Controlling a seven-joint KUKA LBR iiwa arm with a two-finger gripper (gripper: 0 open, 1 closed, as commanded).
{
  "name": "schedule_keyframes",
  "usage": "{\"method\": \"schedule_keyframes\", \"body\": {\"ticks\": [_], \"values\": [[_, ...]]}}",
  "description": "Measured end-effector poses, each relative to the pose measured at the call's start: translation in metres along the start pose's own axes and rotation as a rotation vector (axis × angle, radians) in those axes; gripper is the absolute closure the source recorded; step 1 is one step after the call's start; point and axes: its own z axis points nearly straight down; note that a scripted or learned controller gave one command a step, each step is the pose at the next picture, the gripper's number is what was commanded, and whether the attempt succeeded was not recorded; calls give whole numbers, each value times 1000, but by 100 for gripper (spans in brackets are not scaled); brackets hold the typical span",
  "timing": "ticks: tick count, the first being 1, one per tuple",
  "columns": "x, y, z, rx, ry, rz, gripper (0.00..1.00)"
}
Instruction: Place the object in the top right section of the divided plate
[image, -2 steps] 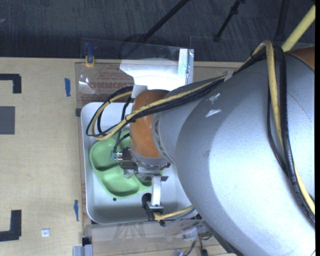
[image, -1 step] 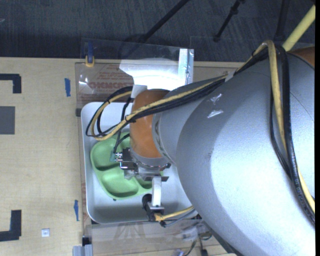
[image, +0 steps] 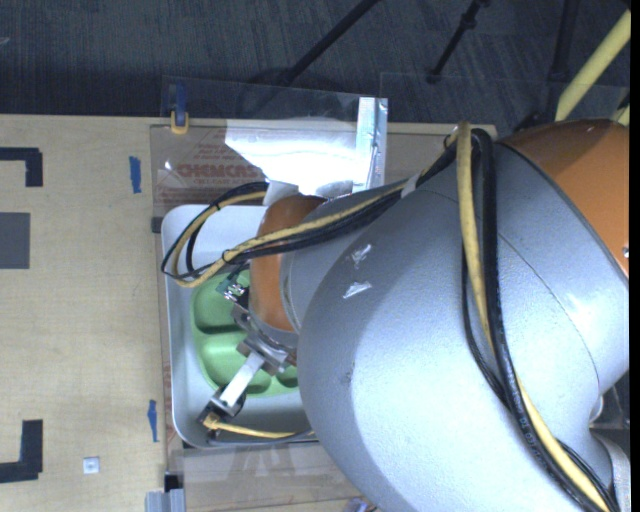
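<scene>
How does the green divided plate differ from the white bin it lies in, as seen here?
The divided plate is green; the bin is white. The divided plate has raised ridges splitting it into sections; the bin shows one plain rim and wall. The divided plate lies inside, and the bin surrounds it. Both are shallow and partly hidden by the grey arm.

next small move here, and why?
Probably lift the arm a little and re-check. The gripper sits low over the green plate in the white bin, but the arm hides most of the plate, so its top right section and any held object can't be confirmed. I wouldn't release on this view.
</scene>
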Motion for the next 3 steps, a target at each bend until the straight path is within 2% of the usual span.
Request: {"method": "schedule_keyframes", "body": {"ticks": [1, 2, 3], "values": [[2, 5, 1, 12, 1, 241, 100], [-6, -12, -30, 16, -43, 667, 100], [-6, -13, -30, 16, -43, 666, 0]]}}
